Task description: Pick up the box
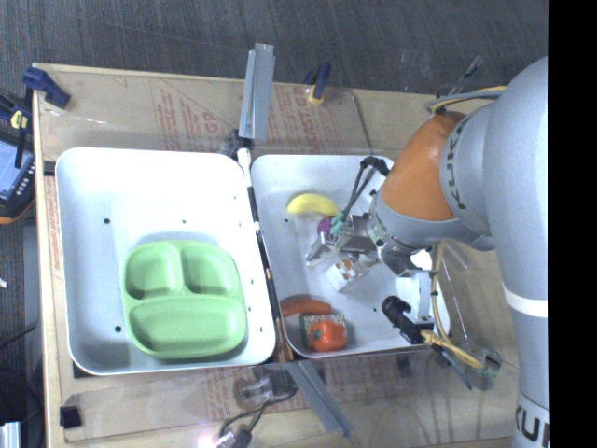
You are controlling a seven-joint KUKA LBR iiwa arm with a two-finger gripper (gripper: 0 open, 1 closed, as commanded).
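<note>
Box (343,271), small and white, lies mid-frame in the right bin (280,180), directly under my gripper (338,247); my fingers straddle it, spread or pinching I cannot tell.

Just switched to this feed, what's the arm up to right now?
The arm has reached into the right bin, and its gripper sits low over a small white box near the bin's middle. A banana lies just beyond it, and a reddish sausage-like item and a tomato-printed pack lie at the near edge. The left bin holds a green divided tray.
</note>
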